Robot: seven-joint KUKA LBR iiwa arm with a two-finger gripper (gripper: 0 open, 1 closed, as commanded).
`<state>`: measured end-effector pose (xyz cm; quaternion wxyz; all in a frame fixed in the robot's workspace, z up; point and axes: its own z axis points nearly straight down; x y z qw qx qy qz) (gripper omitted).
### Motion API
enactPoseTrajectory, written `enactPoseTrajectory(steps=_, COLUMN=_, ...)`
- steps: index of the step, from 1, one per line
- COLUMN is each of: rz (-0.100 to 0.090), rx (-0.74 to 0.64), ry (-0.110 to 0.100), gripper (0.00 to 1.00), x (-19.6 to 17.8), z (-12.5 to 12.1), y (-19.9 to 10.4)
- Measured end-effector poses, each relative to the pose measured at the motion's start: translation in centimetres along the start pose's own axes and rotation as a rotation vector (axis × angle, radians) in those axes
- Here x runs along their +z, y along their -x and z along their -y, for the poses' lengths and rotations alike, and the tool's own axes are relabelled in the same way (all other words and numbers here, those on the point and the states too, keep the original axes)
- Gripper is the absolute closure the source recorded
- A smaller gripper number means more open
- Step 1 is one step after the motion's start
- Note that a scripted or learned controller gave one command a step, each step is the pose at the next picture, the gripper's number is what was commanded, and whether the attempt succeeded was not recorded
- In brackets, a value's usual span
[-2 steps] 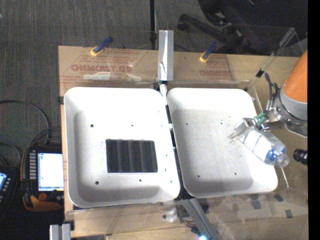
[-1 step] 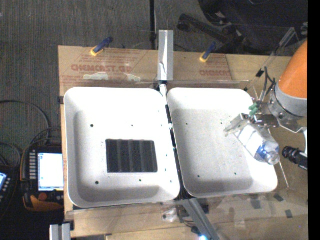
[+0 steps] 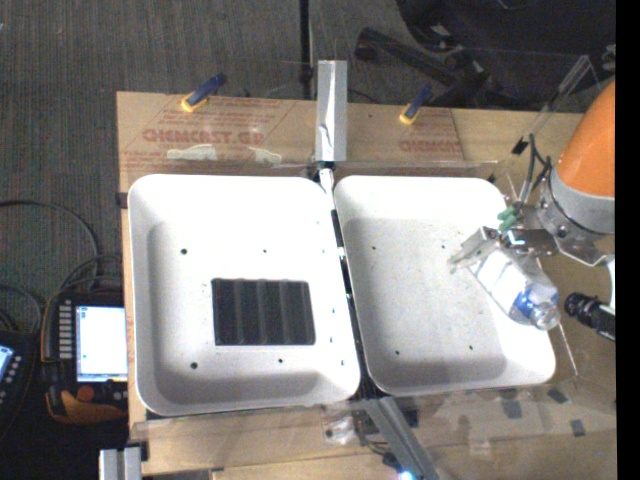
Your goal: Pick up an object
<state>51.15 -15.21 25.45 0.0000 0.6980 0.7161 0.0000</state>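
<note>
I observe the hand [image 3: 487,248] over the right bin [image 3: 420,368], near its right wall. A clear plastic bottle [image 3: 518,293] hangs just beneath it, apparently lifted, but I cannot tell whether it is actually gripped. A dark ridged tray [image 3: 263,311] lies in the left bin [image 3: 160,268].

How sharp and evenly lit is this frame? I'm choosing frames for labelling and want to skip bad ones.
Camera view: lighting is even, with the white right bin and left bin bright but not blown out; shadows are soft; the dark ridged block reads crisply; the clear plastic bottle near the end effector is soft and hard to outline.
</note>
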Motion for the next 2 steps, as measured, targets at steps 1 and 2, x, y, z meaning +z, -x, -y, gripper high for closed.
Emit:
enactPoseTrajectory(steps=1, rz=0.002, rx=-0.017, ry=0.000, gripper=0.00, x=-6.6, z=0.2, y=-2.6)
enactPoseTrajectory(steps=2, rz=0.004, rx=-0.008, ry=-0.002, gripper=0.00, x=-3.1, z=-2.2, y=5.8)
